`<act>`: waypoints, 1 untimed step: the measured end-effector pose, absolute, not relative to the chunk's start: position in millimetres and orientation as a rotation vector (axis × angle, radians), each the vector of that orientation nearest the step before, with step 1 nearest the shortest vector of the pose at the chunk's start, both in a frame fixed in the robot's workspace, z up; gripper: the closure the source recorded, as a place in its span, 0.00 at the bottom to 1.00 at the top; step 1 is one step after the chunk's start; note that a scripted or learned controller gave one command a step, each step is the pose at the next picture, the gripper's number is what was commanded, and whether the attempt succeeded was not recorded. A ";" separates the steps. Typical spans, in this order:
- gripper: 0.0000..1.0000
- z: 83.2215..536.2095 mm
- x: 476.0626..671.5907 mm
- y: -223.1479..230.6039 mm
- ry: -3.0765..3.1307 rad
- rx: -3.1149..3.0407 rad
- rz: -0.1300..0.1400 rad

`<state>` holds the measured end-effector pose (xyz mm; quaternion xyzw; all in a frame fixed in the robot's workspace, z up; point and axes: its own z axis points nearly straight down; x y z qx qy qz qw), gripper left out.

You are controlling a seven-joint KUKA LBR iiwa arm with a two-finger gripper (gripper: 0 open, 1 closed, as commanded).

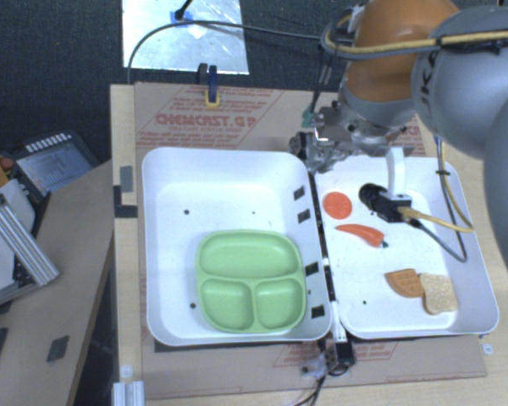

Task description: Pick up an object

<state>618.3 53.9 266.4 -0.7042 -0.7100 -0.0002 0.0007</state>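
Hovered over the upper left corner of the right bin (483, 299), the gripper (322, 146), hung beneath the orange band (398, 36) and grey arm (478, 74) reaching in from the upper right of the frame. Could not tell how far the jaws stood apart, nor whether anything sat between them; too dark and cluttered there. Lay in the right bin below the gripper, a round red slice (338, 203) and, just beneath it, a red pepper-like piece (361, 233). Sat toward the lower right of that bin, an orange-brown piece (403, 282) touching a pale bread-like piece (438, 293). Rested in the left bin (165, 227), lower centre of the frame, a green divided plate (250, 279), well apart from the gripper.
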 end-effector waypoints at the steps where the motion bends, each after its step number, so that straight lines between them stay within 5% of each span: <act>1: 1.00 244.7 608.2 103.8 -2.228 -2.213 0.000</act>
